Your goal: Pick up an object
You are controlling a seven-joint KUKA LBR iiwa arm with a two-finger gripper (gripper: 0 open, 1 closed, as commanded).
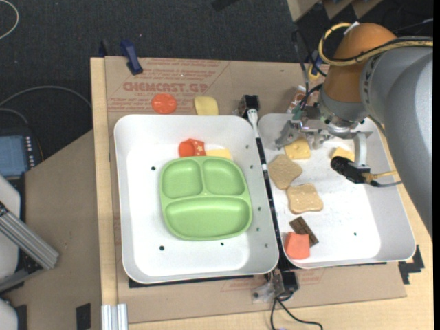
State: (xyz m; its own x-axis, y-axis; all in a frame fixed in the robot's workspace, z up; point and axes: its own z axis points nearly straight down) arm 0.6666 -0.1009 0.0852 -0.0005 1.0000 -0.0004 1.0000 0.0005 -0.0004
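In the right bin (385, 232) my gripper (302, 133) is down at the far left corner, right above a pale yellow wedge (298, 150). I cannot see whether it touches the wedge. Nearer the front lie a tan round cracker (283, 171), a tan toast slice (304, 199), a dark brown bar (303, 228) and an orange-red block (297, 245). A small yellow piece (342, 155) lies to the right of the gripper.
The left bin (137, 184) holds a green divided plate (205, 198), with a red piece (192, 148) and a yellow piece (220, 154) behind it. An orange disc (163, 103) and a yellow lump (205, 106) rest on the cardboard behind the bins.
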